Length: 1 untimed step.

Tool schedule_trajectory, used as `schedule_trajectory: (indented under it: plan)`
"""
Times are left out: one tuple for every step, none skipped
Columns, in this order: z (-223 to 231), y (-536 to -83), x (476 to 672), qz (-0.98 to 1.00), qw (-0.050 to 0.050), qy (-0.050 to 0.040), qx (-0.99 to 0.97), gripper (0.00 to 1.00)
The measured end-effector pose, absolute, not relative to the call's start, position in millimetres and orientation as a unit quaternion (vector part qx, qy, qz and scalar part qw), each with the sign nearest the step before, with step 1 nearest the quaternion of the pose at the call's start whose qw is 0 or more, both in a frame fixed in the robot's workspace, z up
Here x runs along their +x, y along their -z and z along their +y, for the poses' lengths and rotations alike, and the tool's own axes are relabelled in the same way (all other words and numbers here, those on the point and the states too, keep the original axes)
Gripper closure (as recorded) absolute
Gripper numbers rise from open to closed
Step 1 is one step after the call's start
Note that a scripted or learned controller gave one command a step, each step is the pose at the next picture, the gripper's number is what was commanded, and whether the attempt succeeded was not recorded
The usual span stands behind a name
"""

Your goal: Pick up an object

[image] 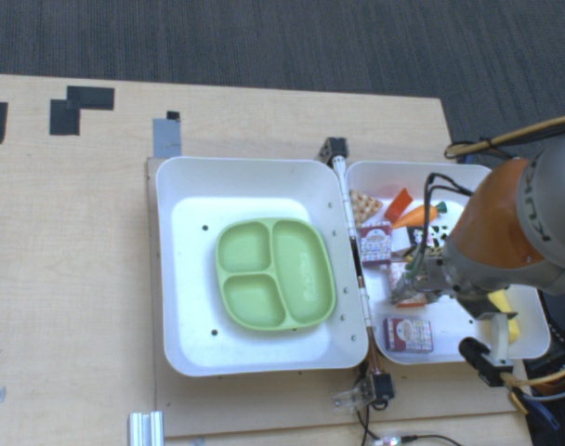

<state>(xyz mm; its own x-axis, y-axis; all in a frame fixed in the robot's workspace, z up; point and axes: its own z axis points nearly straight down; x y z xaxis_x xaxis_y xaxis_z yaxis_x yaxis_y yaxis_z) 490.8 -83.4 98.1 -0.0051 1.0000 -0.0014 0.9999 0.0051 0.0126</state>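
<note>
The right bin holds several small items: a carrot-like orange piece, a red wedge, a pale beaded snack, a small red-and-white packet and a dark red packet near the front. A yellow item peeks out under the arm. My gripper reaches down into the middle of this bin, over a jumble of items between the two packets. The orange wrist band and grey arm cover the bin's right half.
The left bin contains a green three-compartment plate. A black clamp sits at the far end of the divider between the bins. Cables lie at the bench's front edge. Dark tape marks lie far left.
</note>
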Motion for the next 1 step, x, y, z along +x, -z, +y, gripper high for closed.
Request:
schedule_trajectory:
  plan:
    - [-18.3,-184.9,516.9,0.709,0.001,-0.0018,0.705,1.0]
